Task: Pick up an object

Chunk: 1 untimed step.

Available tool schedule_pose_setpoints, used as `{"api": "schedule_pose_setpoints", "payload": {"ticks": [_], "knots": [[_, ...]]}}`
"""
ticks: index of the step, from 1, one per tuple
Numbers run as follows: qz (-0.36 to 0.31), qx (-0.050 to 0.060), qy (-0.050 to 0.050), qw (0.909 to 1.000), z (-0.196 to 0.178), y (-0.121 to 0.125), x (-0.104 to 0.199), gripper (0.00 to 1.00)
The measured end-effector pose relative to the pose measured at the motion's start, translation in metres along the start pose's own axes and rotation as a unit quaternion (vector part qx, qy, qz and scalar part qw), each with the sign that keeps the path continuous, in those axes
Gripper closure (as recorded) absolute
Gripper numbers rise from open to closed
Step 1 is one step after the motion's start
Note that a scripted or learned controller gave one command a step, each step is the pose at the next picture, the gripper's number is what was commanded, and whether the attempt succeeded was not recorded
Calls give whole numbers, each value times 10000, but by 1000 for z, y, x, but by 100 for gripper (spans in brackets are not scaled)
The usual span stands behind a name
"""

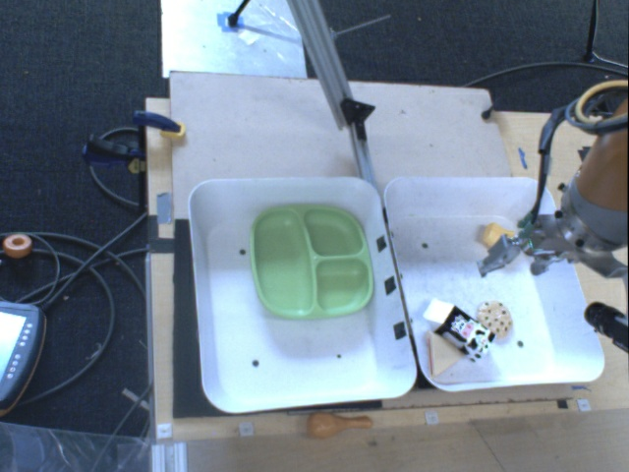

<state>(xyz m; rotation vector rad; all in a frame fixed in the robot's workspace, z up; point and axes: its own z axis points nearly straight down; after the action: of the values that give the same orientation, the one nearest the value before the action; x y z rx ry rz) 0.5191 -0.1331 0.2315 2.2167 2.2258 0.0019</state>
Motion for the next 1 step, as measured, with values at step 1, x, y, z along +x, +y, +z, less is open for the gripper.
{"api": "schedule_pose_setpoints", "payload": {"ticks": [1], "knots": [[8, -5, 0, 10000, 0, 0, 0, 0]]}}
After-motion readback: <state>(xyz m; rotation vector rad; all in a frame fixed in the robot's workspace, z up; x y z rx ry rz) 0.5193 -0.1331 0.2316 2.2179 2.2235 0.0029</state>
